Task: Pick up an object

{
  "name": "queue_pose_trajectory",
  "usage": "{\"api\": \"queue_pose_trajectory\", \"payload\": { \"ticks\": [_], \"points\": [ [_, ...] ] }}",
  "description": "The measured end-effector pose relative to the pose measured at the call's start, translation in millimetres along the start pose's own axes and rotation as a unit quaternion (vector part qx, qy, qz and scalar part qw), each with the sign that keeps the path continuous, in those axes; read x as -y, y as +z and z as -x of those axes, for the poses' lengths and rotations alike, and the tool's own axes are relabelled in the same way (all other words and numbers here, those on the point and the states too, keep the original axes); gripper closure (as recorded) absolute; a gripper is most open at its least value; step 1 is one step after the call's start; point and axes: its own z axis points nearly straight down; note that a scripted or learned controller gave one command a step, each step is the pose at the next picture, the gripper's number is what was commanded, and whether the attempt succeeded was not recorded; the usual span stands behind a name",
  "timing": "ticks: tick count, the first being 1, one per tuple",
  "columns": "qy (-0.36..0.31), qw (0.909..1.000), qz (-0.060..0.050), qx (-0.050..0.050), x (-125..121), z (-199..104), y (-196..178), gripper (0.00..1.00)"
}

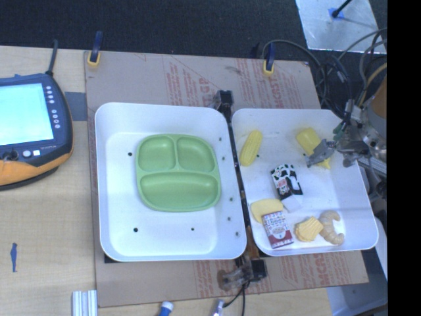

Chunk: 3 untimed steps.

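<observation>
Yellow block [308, 139] beside claw [323, 151], corn [250, 147] apart.

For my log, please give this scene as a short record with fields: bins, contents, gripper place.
left bin: green plate
right bin: corn, yellow block, cow carton, cheese, red box, croissant
gripper: over right bin, beside yellow block
bench: tablet at left

2 white bins [105, 176] are sitting on brown cardboard [164, 78]. A pale green divided plate [177, 173] is showing beside a yellow corn cob [250, 147], a black-and-white cow-patterned carton [285, 179], a red box [277, 229] and a tan croissant [332, 226].
</observation>
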Motion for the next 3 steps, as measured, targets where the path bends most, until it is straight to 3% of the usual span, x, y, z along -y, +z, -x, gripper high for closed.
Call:
{"api": "queue_pose_trajectory", "payload": {
  "ticks": [1,2,3],
  "points": [
    [-0.001,1.0000,-0.001,0.000,-8,-77,106,0.00],
    [-0.002,1.0000,0.001,0.002,-10,-75,94,1.00],
    [0.000,1.0000,0.001,-0.001,-5,-150,5,1.00]
  ]
}}
